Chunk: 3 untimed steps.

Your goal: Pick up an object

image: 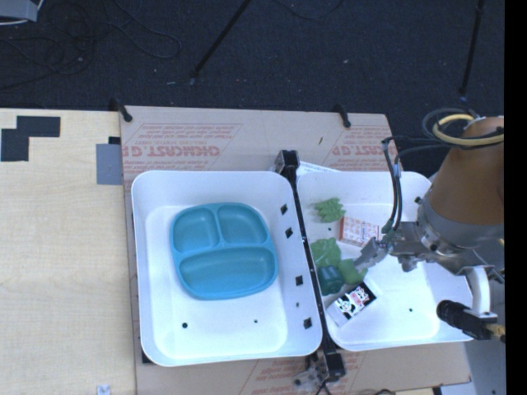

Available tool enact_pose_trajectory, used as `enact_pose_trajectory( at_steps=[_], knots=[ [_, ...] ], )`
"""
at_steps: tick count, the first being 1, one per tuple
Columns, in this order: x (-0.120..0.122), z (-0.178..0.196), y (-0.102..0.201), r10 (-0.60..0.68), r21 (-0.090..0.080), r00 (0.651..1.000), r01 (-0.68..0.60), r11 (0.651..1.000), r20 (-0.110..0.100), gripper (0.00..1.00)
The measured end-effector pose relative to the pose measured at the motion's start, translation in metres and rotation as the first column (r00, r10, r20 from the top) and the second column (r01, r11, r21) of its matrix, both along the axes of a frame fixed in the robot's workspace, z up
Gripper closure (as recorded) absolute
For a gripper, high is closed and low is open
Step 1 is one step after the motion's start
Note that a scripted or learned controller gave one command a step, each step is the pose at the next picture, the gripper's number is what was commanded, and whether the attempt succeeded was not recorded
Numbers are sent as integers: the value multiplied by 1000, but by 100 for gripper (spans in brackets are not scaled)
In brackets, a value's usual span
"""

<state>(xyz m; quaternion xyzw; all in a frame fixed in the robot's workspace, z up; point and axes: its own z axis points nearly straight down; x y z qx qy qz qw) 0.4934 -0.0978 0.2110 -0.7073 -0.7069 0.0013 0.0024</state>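
Left bin [156, 245]: I see a blue divided plate [222, 249] lying flat in it.
Under the bins: a cardboard sheet [206, 142] with red print.
Bench [58, 262]: pale wood, dark squares near its far left edge.
Floor behind: dark, with cables [123, 23].

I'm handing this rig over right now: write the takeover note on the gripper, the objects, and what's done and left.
Gripper: low in the right bin, beside the green objects; nothing seen between its fingers.
Right bin also holds a green piece, a red-and-white card and a black-and-white item.
Left bin: blue divided plate.
Done: approach. Left: grasp and lift an object.
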Motion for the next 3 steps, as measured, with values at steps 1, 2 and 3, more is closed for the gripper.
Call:
enact_pose_trajectory(
  at_steps=[1, 2, 3],
  knots=[
    [0, 10, -1, -2, 0, 1000, 2, 1000, -2, 100],
    [-10, -12, 116, 10, 2, 1000, -10, 1000, -1, 100],
    [-17, 258, 144, 5, 0, 1000, -5, 1000, 17, 100]
  ],
)
